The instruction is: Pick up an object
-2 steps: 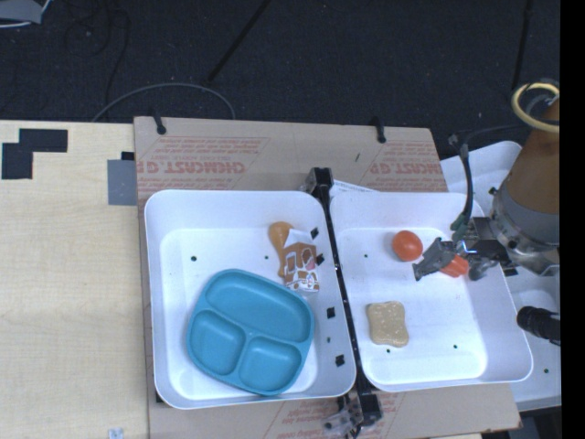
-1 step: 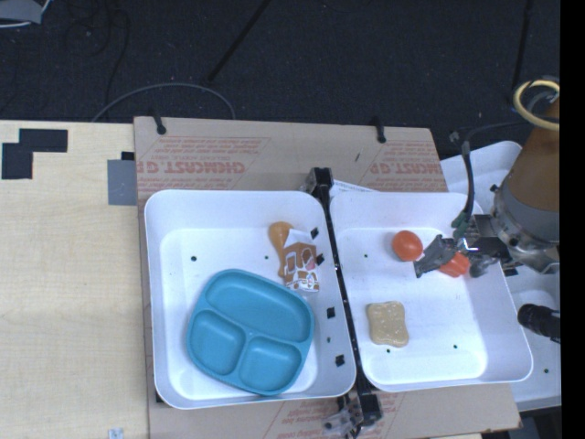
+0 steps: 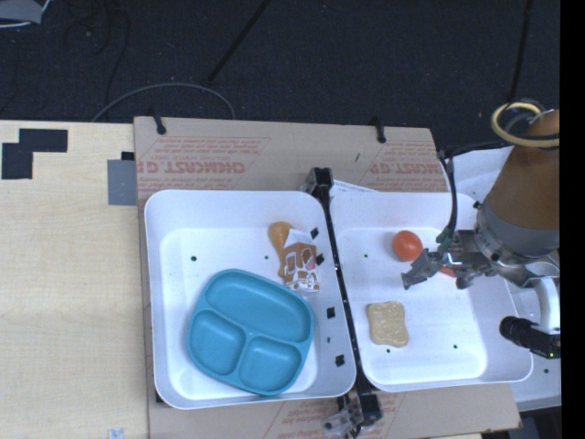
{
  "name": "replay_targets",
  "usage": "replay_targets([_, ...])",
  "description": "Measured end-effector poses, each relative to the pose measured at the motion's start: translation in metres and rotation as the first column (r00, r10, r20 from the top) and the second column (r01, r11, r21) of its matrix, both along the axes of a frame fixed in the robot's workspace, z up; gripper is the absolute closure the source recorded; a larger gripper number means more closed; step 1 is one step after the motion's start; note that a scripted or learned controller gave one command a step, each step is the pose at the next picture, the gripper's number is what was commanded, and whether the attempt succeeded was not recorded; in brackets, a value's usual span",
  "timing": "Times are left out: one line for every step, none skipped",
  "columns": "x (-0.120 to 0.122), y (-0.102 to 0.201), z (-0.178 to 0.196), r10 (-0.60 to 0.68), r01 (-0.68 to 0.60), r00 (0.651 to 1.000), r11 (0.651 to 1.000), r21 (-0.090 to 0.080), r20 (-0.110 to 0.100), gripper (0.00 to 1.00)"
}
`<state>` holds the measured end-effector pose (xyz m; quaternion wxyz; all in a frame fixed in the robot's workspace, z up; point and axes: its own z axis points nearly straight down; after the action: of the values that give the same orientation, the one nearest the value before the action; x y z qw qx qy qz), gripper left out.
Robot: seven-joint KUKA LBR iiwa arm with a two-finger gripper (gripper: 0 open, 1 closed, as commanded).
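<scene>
A: Here, where is the pincer [image 3: 428,270] to be found?

B: It is seen over the right bin [image 3: 475,359], near that bin's upper middle, carried by the grey arm [image 3: 526,195] with its orange band, which is reached in from the right.

A: And how are its fingers set?

B: They are seen spread apart, with nothing clamped between them. A red ball [image 3: 408,244] is found just beside the pincer, up and to its left; whether it is touched cannot be told.

A: What else is lying in that bin?

B: A tan, bread-like piece [image 3: 388,323] is laid flat on the floor of the bin, below the pincer and well clear of it.

A: And the left bin [image 3: 164,245]?

B: A blue divided plate [image 3: 249,332] is laid in its lower part. Above the plate's upper right corner, a small brown-and-white patterned packet [image 3: 301,267] is seen, with an orange-brown item [image 3: 279,235] just beside it, close to the wall between the bins.

A: What is under the bins?

B: A cardboard sheet [image 3: 238,158] with printed lettering is spread on the pale wooden desk [image 3: 64,291].
</scene>
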<state>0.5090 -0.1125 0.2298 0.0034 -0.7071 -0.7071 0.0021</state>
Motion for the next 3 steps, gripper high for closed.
replay_targets([0.002, -0.006, -0.046, 0.000, 0.000, 1.000, 1.000, 0.000, 0.000, 0.00])
replay_targets([-0.005, -0.002, -0.109, 0.000, 0.000, 1.000, 1.000, 0.001, -0.003, 0.00])
replay_targets([-0.004, -0.004, -0.096, -0.006, 0.006, 1.000, 1.000, 0.000, 0.002, 1.00])
